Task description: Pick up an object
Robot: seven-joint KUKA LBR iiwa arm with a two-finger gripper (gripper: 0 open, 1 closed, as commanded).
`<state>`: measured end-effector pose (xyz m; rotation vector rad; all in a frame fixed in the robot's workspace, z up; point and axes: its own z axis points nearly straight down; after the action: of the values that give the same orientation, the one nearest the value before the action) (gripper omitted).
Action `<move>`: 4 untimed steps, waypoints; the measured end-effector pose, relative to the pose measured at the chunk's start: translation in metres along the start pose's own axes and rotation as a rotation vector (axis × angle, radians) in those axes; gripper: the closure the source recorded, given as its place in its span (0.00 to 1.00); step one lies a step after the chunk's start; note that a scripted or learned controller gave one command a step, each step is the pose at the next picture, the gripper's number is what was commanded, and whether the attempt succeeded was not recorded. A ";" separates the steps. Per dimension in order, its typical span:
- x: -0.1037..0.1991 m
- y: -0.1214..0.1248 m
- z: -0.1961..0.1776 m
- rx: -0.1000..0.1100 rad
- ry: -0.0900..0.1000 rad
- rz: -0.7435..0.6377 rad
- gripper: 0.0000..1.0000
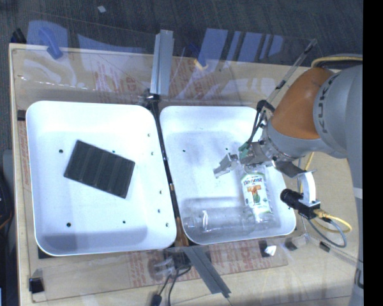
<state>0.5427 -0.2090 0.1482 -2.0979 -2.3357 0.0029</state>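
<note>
Approach step, grasp not yet made: gripper [233, 161], jaws' state impossible to tell, hung low in right bin [179, 171] just beside labelled bottle [256, 196] lying near clear bottle [220, 220]; next move judged to need alignment over bottle.

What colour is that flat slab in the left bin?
Dark grey, almost black, with faint ribbing: the slab, seen in the camera view.

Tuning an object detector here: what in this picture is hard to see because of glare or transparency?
Camera view: the clear plastic bottle nearly vanishes against the right bin; the labelled bottle reads well; the dark pad contrasts sharply in the left bin.
</note>
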 end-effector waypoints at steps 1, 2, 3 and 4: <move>0.000 0.001 -0.010 0.000 -0.001 -0.003 1.00; 0.000 0.001 -0.010 0.000 -0.001 -0.003 0.00; 0.012 -0.012 -0.014 0.003 0.003 0.143 0.00; 0.030 -0.041 -0.045 0.002 0.003 0.332 0.00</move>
<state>0.4991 -0.1839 0.1933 -2.4519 -1.9555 0.0033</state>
